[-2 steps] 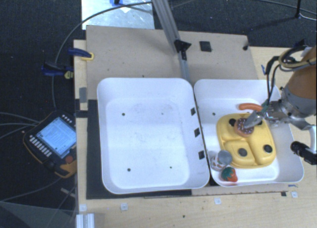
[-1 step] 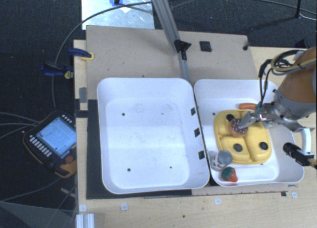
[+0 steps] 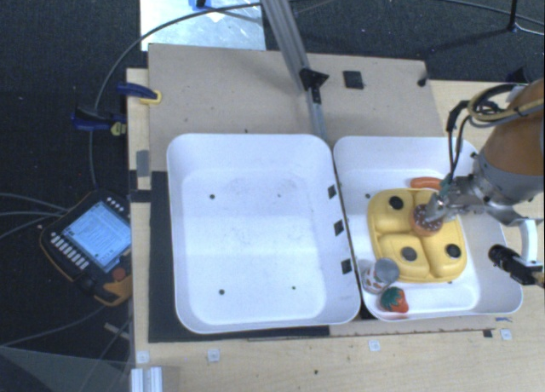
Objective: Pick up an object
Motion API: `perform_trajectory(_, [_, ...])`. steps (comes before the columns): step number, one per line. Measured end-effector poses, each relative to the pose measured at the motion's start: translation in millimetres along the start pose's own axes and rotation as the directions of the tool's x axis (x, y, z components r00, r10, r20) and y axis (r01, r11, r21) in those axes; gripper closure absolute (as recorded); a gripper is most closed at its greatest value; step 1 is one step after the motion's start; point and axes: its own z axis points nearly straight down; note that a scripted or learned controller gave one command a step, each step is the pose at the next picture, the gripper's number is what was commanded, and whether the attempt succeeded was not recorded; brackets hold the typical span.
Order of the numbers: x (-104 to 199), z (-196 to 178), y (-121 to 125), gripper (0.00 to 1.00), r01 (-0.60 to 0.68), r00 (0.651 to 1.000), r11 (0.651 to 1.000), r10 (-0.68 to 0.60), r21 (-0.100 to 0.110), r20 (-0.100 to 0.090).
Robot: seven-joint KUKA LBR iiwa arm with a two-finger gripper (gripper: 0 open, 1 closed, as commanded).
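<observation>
- Hand (image 3: 428, 214): I am seeing it reaching in from three o'clock and hovering low over the right bin, its tip sitting over a small round brownish piece (image 3: 423, 221). Whether it is released or clenched I cannot tell; the wrist is hiding that.
- Arm (image 3: 511, 156): grey with the orange band, leaning down at a slant, which I am reading as a top-down approach to the pile.
- Right bin (image 3: 498, 296): carrying all the candidates, crowded toward its middle and its six o'clock edge.
- Yellow block (image 3: 415, 237): a large moulded piece with dark dots, lying flat in the bin's centre; the brownish piece is resting on its upper face, at about one o'clock of the block, so it is being presented clear of the bin walls.
- Orange piece (image 3: 425, 183): lying just beyond the block at twelve o'clock.
- Small can (image 3: 381, 273): resting against the block's seven o'clock corner, close to the bin wall.
- Red-and-green piece (image 3: 393, 299): lying at six o'clock of the can, looking like a toy strawberry.
- Left bin (image 3: 247, 228): sitting at nine o'clock, edge to edge with the right one.
- Counter (image 3: 238, 92): bearing both bins.
- Judgement: the pick is not yet showing as made; nothing is visibly lifting.
</observation>
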Motion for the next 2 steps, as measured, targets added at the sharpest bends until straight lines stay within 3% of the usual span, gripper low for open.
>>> perform_trajectory(2, [9, -98, -10, 1.00, 0.004, 1.000, 1.000, -0.004, 0.003, 0.001])
